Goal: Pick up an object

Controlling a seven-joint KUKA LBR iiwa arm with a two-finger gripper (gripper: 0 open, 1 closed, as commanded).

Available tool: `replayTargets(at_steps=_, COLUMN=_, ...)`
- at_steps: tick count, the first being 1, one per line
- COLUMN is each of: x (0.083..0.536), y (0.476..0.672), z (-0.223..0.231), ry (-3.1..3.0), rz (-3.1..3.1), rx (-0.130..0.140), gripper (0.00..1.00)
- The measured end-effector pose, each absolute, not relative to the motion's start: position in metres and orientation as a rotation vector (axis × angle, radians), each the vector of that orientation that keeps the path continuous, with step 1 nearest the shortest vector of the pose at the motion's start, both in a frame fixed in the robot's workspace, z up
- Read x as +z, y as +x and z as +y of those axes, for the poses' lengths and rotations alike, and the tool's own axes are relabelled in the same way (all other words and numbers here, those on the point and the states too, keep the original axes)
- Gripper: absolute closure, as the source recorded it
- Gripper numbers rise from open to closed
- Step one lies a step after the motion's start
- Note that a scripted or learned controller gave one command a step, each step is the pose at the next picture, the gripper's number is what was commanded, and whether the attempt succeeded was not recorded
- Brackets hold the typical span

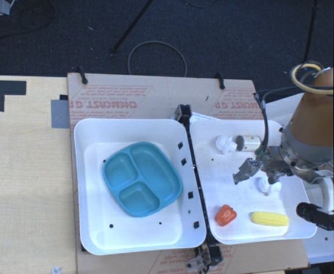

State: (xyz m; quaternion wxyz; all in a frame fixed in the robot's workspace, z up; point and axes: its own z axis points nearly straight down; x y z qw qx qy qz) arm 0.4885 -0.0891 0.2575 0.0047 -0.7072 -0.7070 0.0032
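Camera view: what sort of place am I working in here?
Probably a robot lab test bench. Two white bins sit side by side on cardboard, with toy-like items such as a corn cob and a blue divided plate, plus loose cables on the dark floor.

blue divided plate [141,177] | red-orange toy, perhaps pepper [225,215] | yellow corn [269,218] | white bins [92,153]

Blue divided plate [142,177] in left bin [92,153], corn [269,218], red piece [225,215], possibly a pepper, in right bin [212,147]

Bright, even overhead light, slightly soft focus

White bins [92,153] glare mildly (shadows stay faint), while the floor [155,27] behind falls dark and grainy.
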Motion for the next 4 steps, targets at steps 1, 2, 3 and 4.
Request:
replayTargets(at_steps=1, x=0.261, y=0.490, z=-0.089, ry=-2.218, rz=-2.219, rx=0.003, gripper=0.00)
replayTargets(at_steps=2, x=0.206, y=0.479, z=-0.090, ry=-2.216, rz=-2.216, rx=0.008, gripper=0.00)
replayTargets(at_steps=3, x=0.156, y=0.485, z=-0.094, ry=-2.216, rz=-2.215, rx=0.008, gripper=0.00)
replayTargets(at_steps=4, x=0.095, y=0.479, z=-0.087, ry=-2.215, rz=-2.215, rx=0.008, gripper=0.00)
